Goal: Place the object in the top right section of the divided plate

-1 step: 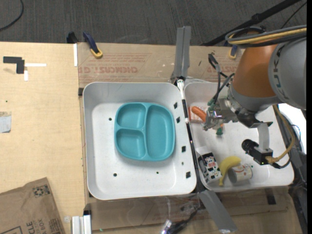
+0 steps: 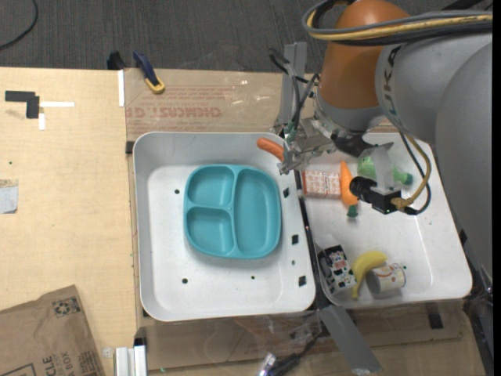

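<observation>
Two white bins are sitting side by side on my bench, and the job is looking only partly done. Nearest the camera, along the bottom of the right bin point(image 2: 450, 241), a yellow banana point(image 2: 365, 268) is lying beside a small grey can point(image 2: 385, 280) and a little black-and-white box point(image 2: 334, 266). Further up in that bin, a pale box with red print point(image 2: 318, 182) and a carrot with a green top point(image 2: 347, 186) are resting just beside it, with a green toy point(image 2: 368, 168) near them.

In the left bin point(image 2: 156, 210), the teal divided plate point(image 2: 233, 211) is lying flat with all three of its sections bare. Nothing is resting in its top right section yet.

Further back, my gripper point(image 2: 291, 153) is hanging over the divide between the two bins, just above the plate's far right corner. A small orange object point(image 2: 270, 146), carrot-like, is showing at my fingertips, its end poking left over the left bin. It is looking pinched between my fingers, though the view is cluttered with cables there, so that is my judgement.

What is remaining, as I am judging it: carrying the orange object over the plate's top right section, lowering and letting go.
</observation>
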`<state>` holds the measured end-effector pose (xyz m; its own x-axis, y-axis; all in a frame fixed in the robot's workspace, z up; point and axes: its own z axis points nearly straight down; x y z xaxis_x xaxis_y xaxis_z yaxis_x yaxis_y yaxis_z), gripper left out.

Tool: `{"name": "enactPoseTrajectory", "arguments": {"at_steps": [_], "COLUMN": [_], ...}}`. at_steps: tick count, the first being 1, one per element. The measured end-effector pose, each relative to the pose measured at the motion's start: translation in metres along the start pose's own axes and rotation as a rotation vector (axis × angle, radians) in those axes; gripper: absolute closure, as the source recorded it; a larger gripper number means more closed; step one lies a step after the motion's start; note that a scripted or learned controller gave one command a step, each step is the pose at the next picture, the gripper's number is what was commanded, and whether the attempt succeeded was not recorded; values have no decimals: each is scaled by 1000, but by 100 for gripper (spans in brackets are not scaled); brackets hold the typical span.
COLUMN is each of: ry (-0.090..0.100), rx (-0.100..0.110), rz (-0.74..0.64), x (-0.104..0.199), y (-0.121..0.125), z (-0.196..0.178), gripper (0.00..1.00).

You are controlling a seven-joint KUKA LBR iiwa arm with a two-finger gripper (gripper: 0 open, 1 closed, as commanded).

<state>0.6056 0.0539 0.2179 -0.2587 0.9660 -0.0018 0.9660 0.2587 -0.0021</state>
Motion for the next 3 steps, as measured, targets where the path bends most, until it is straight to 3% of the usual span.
{"name": "enactPoseTrajectory", "arguments": {"at_steps": [1,2,3], "ry": [0,0,0], "rx": [2,-2,0], "rz": [75,-93,22], "x": [-68,-14,48], "y": [-21,-1,-6], "z": [28,-13,-40], "gripper": [100,100,100]}}
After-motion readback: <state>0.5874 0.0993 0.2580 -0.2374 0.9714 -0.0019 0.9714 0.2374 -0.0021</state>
